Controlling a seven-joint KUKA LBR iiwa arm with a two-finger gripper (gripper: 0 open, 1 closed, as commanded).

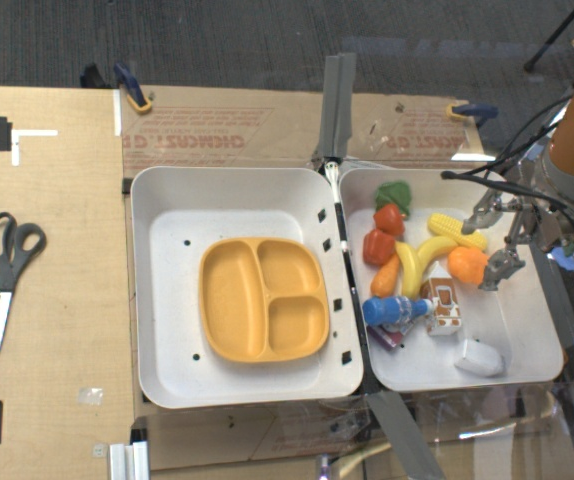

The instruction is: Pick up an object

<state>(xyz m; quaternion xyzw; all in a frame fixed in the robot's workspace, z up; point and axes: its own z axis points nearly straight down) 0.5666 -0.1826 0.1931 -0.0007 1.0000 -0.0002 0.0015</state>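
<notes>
Your tool [495, 238] hangs over the right bin [527, 368], just at its upper right part, and its two fingers stand spread with nothing between them. The orange ball-shaped fruit toy [466, 264] sits just beside the lower finger, touching or nearly so; I judge it the likeliest target. It rests against a yellow banana [429, 254], with a corn cob [455, 228] just above it and a small printed carton [444, 306] below.

To do this well, centre the spread fingers over the orange fruit toy before you descend, so one finger lands on each side and neither comes down on the banana or corn. A round toy will likely roll away if only one finger touches it. Go low enough to close around its widest part, then lift straight up.

The left bin [157, 298] holds a yellow divided plate [264, 298]; scissors [9, 268] lie on the surface [47, 368], well apart.
</notes>
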